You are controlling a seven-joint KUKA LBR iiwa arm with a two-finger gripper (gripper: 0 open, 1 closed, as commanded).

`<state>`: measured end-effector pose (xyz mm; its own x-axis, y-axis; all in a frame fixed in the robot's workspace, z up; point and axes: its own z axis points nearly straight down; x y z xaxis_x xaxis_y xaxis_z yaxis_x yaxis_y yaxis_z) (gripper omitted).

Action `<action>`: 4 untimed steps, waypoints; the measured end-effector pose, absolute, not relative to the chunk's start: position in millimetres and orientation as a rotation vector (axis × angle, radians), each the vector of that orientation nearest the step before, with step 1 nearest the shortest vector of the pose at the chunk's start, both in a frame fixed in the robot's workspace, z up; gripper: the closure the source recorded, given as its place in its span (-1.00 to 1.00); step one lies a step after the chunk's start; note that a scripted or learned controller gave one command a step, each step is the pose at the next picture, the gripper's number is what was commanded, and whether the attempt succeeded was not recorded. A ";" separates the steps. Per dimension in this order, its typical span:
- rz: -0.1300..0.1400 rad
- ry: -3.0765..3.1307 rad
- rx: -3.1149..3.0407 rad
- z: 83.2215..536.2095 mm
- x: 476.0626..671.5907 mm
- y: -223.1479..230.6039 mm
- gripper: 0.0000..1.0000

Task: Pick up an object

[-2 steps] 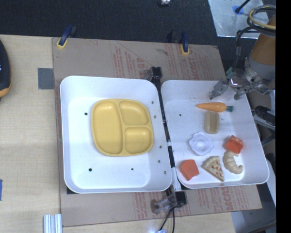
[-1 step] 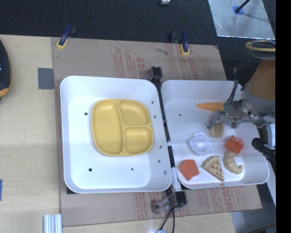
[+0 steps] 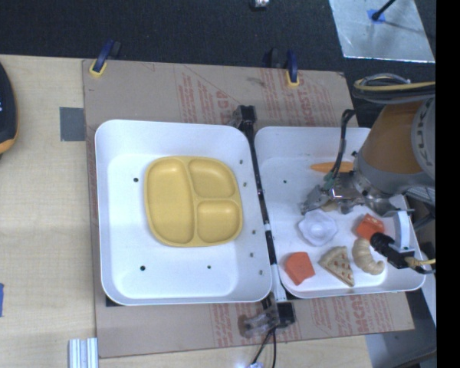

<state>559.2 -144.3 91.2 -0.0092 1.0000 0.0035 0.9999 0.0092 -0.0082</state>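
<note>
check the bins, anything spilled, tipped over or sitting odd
Nothing stands out. The yellow divided plate lies flat in the left bin. In the right bin, the pizza slice, croissant and red block lie apart near its front edge, all inside the rim.

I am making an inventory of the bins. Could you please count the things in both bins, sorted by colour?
Yellow: 1, the tray in the left bin
Orange: 3, the carrot, the block and the orange piece
Tan: 2, the pizza slice and the croissant
Clear or white: 1, the cup
Total: 7
</note>
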 end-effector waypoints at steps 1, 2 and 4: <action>-0.021 -2.214 -2.192 128.2 498.1 -202.5 -1.00; -0.001 -2.235 -2.210 109.8 563.6 -162.9 -1.00; 0.006 -2.225 -2.207 91.5 605.0 -150.1 -1.00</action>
<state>605.0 -150.1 91.5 -0.0084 1.0000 0.0028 0.9999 0.0084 -0.0083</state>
